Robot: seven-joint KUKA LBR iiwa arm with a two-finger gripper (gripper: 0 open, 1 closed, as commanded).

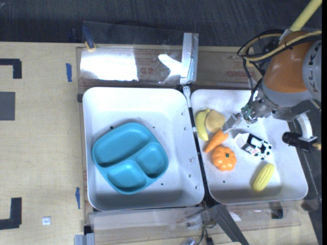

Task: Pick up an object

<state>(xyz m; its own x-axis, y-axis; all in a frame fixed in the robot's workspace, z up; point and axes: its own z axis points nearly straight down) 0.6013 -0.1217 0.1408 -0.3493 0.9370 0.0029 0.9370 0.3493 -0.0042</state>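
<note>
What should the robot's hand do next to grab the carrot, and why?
Probably drop a little lower over the carrot. The gripper sits just above its upper right end in the right bin, with nothing seen between it yet. The pumpkin and a yellow fruit crowd close, so a small, careful move seems best.

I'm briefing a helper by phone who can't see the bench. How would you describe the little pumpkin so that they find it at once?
Start at the right bin, the one without the blue divided tray. Near its middle, just below the carrot, sits the pumpkin: round, ribbed and orange with a dark stem, unlike the long carrot and the yellow corn cob.
</note>
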